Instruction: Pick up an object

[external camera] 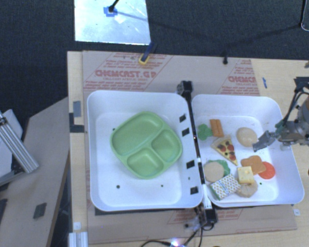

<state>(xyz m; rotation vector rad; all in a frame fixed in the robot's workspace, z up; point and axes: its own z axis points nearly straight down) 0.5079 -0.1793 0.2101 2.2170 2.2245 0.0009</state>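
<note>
The right bin point(278, 109) holds several toy foods: an orange stick point(216, 127), a green piece point(203, 131), a pizza slice point(226, 149), a beige bun point(246, 136), an orange toast-like piece point(254, 163), a red slice point(268, 171), a yellow cube point(245, 175), a round patty on lettuce point(213, 170) and a checkered packet point(225, 186). My gripper point(261, 142) reaches in from the right over this bin. Its tip hangs just right of the beige bun and above the orange piece. I see nothing held in it.
The left bin point(100, 112) holds a green divided plate point(146, 144). A black divider strip point(191, 138) runs between the bins. Cardboard lies under both bins, and a shiny metal sheet point(112, 14) sits at the back.
</note>
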